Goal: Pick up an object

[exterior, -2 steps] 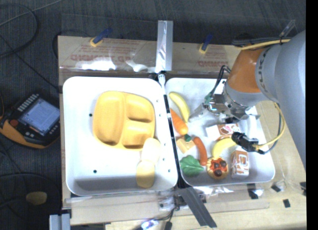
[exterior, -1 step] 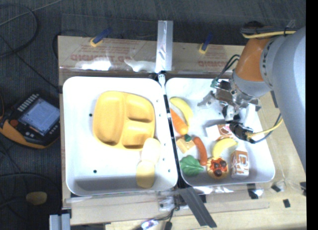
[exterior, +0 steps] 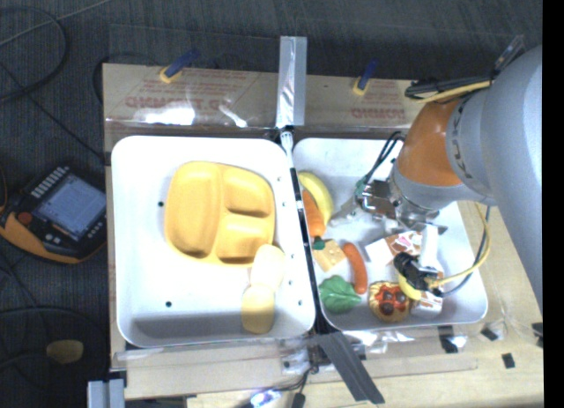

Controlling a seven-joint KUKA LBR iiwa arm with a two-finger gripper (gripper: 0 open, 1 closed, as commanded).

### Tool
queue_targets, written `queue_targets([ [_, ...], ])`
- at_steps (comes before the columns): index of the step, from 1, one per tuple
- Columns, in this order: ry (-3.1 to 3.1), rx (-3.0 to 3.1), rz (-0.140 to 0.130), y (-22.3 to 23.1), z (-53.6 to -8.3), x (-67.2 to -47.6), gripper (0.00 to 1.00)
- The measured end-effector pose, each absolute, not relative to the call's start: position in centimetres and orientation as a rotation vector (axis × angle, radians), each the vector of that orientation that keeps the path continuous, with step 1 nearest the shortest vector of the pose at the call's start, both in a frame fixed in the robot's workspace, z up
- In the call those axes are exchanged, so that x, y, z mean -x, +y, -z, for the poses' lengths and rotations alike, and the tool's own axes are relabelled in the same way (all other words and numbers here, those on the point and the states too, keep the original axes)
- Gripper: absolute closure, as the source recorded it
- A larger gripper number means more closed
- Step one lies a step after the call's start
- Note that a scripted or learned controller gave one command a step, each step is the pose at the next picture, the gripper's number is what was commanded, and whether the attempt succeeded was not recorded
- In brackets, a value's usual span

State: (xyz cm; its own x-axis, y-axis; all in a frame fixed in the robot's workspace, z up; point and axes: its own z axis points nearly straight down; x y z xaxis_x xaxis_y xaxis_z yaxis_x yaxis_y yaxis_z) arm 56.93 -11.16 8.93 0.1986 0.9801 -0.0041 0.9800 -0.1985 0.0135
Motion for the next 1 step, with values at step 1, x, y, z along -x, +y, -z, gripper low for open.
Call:
queue_targets([
  [1,2.281,-2.135,-0.019,-13.84,-9.01,-52.26,0.00],
])
